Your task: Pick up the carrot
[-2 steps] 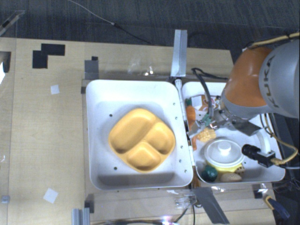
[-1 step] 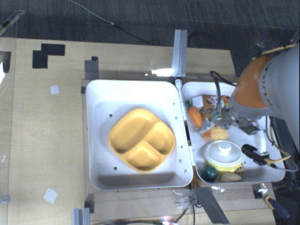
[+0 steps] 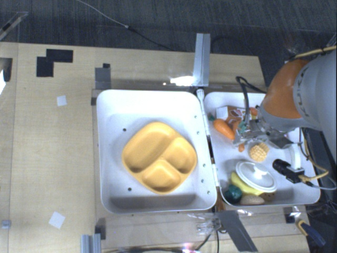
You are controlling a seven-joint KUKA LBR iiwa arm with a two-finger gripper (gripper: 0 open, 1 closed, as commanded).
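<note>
**Overhead view of the worktop and both bins.** We see a pale wooden worktop (image 3: 47, 157) ending at its far edge against a dark grey carpeted floor (image 3: 158, 9), across which a thin cable (image 3: 89, 7) runs at a slant. On the worktop's left part lie black angular marks (image 3: 52, 62) and a small pale square (image 3: 62, 100). An upright metal post (image 3: 202, 62) stands at the back, in line with the wall shared by the two bins.

The left bin (image 3: 113, 112) holds a yellow divided plate (image 3: 159, 156) lying near its middle. The right bin (image 3: 227, 159) is crowded. The carrot (image 3: 223, 129) lies slanted in its upper left part, near the shared wall and just below a white packet (image 3: 222, 112). Towards the bin's near edge we note a ridged yellow disc (image 3: 258, 152), a white lid (image 3: 254, 175) sitting on a yellow cup, and a dark green ball (image 3: 233, 194) in the corner by the shared wall.

The grey arm (image 3: 313, 88), with its orange band (image 3: 279, 96), reaches in from the right over the right bin. The hand (image 3: 246, 135) sits low, just beside the carrot on its right and just above the ridged disc. We cannot tell whether the hand is open or closed, nor whether it touches the carrot. The carrot rests on the bin floor.
</note>
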